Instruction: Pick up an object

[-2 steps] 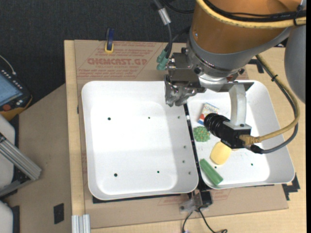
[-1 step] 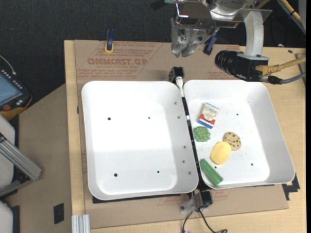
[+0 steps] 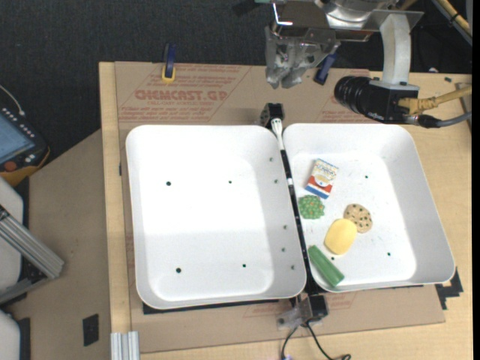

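Five small things lie in the right bin (image 3: 420, 201), lower right of the frame: one milk carton (image 3: 322, 178), one green broccoli (image 3: 311, 206), one cookie (image 3: 360, 217), one yellow lemon (image 3: 340, 236), one green pickle (image 3: 325, 266). The gripper (image 3: 289, 70) hangs at top centre, well apart from them; whether its jaws are apart or together I cannot tell. One left bin (image 3: 202, 208) sits beside.

Two white bins (image 3: 202, 216), (image 3: 405, 156); one small carton (image 3: 322, 178); one broccoli floret (image 3: 311, 206); one cookie (image 3: 360, 217); one yellow lump (image 3: 340, 236); one green stick (image 3: 325, 266); one gripper (image 3: 291, 70)
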`<action>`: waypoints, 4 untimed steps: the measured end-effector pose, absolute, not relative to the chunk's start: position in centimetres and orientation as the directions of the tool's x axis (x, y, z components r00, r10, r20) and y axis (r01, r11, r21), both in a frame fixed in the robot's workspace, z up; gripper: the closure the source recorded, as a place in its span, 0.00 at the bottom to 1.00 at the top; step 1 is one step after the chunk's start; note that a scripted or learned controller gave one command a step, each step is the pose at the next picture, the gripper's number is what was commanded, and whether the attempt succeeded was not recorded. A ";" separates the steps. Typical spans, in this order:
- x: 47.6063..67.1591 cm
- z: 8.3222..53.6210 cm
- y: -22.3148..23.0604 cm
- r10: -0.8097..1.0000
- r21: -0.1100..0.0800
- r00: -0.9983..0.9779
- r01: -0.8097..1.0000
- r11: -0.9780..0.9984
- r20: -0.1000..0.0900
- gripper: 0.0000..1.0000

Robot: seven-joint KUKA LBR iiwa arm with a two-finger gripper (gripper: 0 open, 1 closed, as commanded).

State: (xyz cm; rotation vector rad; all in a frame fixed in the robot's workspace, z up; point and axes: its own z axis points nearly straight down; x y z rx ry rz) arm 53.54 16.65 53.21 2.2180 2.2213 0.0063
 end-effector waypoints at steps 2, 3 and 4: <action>49.2 53.5 20.7 1.000 -0.002 -0.001 1.000 0.001 -0.001 0.00; 49.3 54.6 20.8 1.000 0.001 -0.002 1.000 0.002 0.001 1.00; 49.3 55.6 20.8 1.000 0.004 -0.004 1.000 0.004 0.002 1.00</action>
